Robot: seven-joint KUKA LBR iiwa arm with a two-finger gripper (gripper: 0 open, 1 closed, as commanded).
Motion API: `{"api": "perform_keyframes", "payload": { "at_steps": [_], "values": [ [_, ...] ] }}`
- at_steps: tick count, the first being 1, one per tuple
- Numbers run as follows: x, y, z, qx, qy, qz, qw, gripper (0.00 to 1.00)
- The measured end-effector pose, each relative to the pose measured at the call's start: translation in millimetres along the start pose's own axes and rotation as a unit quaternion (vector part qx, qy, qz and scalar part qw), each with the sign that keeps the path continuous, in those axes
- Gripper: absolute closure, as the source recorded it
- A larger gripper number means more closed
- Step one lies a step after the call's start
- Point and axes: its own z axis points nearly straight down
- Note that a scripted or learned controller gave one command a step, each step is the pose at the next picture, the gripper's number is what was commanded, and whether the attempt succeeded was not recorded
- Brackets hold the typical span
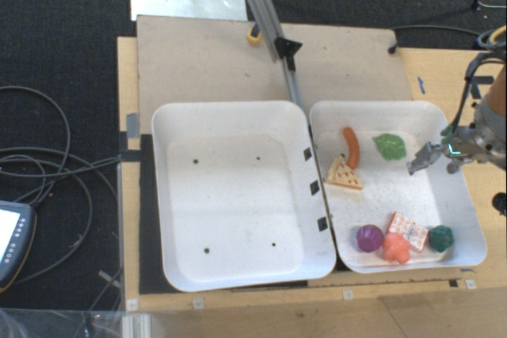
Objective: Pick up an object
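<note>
The right bin holds several small toys. An orange sausage lies near its back left, with a yellow wedge just below it. A green leafy piece sits at the back middle. Along the front lie a purple ball, an orange-red lump, a pink-and-white box and a dark green piece. My gripper hangs over the bin's right side, just right of the green leafy piece, with nothing visibly in it.
The left bin stands beside the right one, their rims touching at the middle. A grey pole slants across the bench from the back. Cables and a pendant lie on the floor to the left.
</note>
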Motion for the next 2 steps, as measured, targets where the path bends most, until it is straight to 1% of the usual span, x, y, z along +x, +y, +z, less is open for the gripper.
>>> {"api": "perform_keyframes", "payload": {
  "at_steps": [1, 2],
  "values": [
    [0, 1, -2, -0.002, 0.0, 0.0, 1.0, 0.0],
    [7, 1, 59, 0.001, 0.0, 0.001, 1.0, 0.0]
  ]
}}
